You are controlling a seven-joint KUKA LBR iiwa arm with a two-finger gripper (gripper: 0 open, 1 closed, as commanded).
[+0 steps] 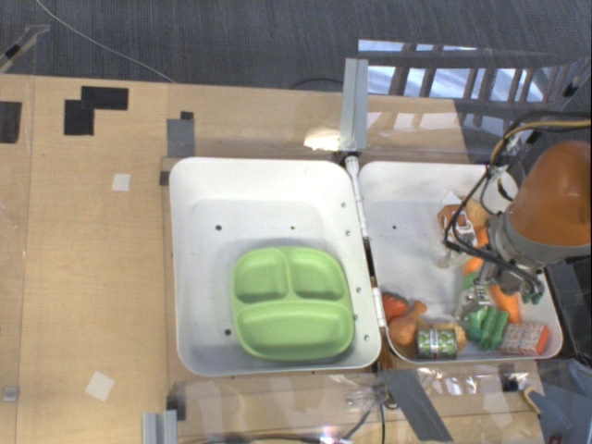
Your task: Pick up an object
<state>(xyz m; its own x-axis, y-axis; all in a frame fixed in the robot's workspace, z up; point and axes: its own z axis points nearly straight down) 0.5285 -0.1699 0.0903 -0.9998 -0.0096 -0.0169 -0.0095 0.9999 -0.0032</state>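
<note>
Gripper [478, 296] low over green toy vegetable [486, 326], ridged, perhaps pepper; finger state unclear.

the pale tan wooden bench top [83, 276] reads matt, grain faint. on it, the left shallow white plastic bin [203, 248] is smooth with a soft sheen. inside that bin, the lime-green divided plastic tray [292, 302] looks smooth, slightly glossy on its ridges. right of the tray, the right shallow white plastic bin [407, 239] has the same smooth finish. above the tray, the grey metal upright post [354, 104] looks brushed, dull. far right of the tray, the orange band on the arm [555, 202] shines smooth, glossy. beyond the bench, dark grey carpet [231, 26], rough, ribbed.
</note>
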